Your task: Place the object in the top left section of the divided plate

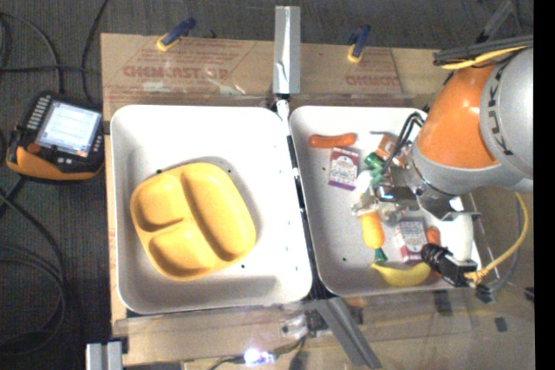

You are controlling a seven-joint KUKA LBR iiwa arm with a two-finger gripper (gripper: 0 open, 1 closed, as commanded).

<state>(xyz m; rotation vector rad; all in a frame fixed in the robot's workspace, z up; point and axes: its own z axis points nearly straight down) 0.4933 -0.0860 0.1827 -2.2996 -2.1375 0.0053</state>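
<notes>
the object is not named, and it looks as yet unpicked: the candidates all lie in the right bin [321, 212], under and around the gripper [388, 197]. there is a small carrot [373, 231] just below the gripper, a banana [401, 275] at the bin's near edge, a purple packet [344, 168] to the left, a hot dog [333, 139] near the far wall, a green piece [376, 160] beside the wrist, and a red-and-white packet [409, 235] by the carrot. the gripper sits low over this cluster, above the carrot's upper end, but its mechanism is a dark tangle from this angle, so i cannot tell whether the hand is apart or together, nor whether anything is in it. the plate [194, 219] lies in the left bin [121, 143], well apart from the arm [460, 134], tilted in view, with two small sections on its left side and one large on the right. to do this step well, i judge the grasp should take one item cleanly, closing across the carrot's narrow width and not dragging the packet with it, then lift straight up to clear the wall between the bins before crossing. the risk is a crowded pick: neighbours touch, so a slanted approach could nudge or pinch two things.
</notes>
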